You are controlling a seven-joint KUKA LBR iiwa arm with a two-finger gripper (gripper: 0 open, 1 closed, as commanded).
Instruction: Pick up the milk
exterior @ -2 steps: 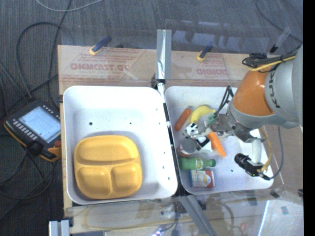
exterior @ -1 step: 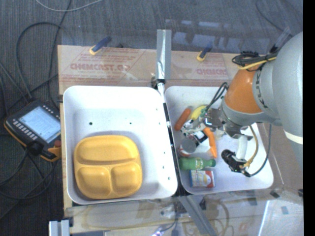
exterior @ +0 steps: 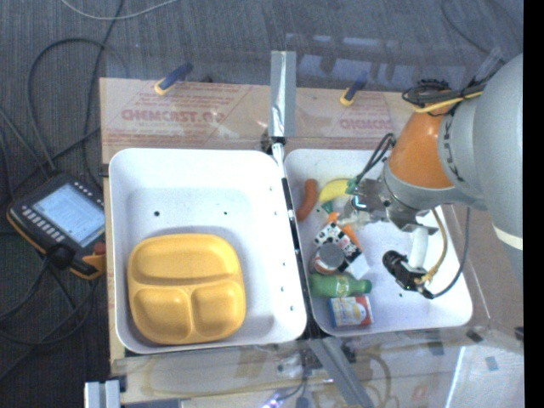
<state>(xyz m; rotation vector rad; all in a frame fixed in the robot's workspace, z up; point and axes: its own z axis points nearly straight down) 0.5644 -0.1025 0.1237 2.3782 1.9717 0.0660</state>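
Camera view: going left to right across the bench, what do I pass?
Teach pendant → yellow divided tray in the left bin → hot dog → banana → arm's orange band.

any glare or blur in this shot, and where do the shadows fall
In the camera view, light is even and soft; the yellow tray casts a faint shadow on the left bin floor above it. The near bin rim and bench edge along the bottom look smeared with reflections. The small items in the right bin are slightly soft, and the arm is large and a bit blurred.
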